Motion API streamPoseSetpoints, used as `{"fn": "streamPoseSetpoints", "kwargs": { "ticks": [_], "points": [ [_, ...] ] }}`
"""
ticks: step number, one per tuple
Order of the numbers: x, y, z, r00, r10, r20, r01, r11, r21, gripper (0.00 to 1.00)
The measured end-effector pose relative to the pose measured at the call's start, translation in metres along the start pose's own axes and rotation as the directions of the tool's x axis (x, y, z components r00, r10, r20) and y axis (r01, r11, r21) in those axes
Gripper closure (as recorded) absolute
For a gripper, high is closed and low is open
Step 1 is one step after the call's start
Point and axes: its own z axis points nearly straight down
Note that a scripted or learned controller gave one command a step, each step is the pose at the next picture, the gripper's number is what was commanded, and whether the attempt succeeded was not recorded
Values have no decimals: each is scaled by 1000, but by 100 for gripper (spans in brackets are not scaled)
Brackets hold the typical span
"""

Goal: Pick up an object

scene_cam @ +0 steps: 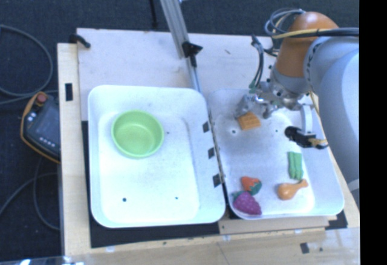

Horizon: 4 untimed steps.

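My gripper (pixel 254 107) hangs over the far left part of the right bin (pixel 271 149), reaching in from the right. A small tan-orange block (pixel 248 121) sits directly under its tip, touching or nearly touching it; I cannot tell whether it is gripped. Along the bin's near side lie a green stick-shaped piece (pixel 294 164), an orange pear-shaped toy (pixel 291 189), a red toy with a green top (pixel 250 184) and a purple grape bunch (pixel 247 203).
The left bin (pixel 181 197) holds a light green bowl (pixel 138 133) in its far left part. A slanted metal pole (pixel 172 6) rises behind the bins. A pendant (pixel 42 127) lies on the floor at left.
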Motion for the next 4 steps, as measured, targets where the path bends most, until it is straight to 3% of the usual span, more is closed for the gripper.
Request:
{"fn": "streamPoseSetpoints", "kwargs": {
  "ticks": [1, 4],
  "points": [
    [-1, 1, -14, 1000, -2, 3, 2, 1000, -5, 100],
    [0, 4, -157, 1000, -1, -1, 1, 1000, -8, 100]
  ]
}}
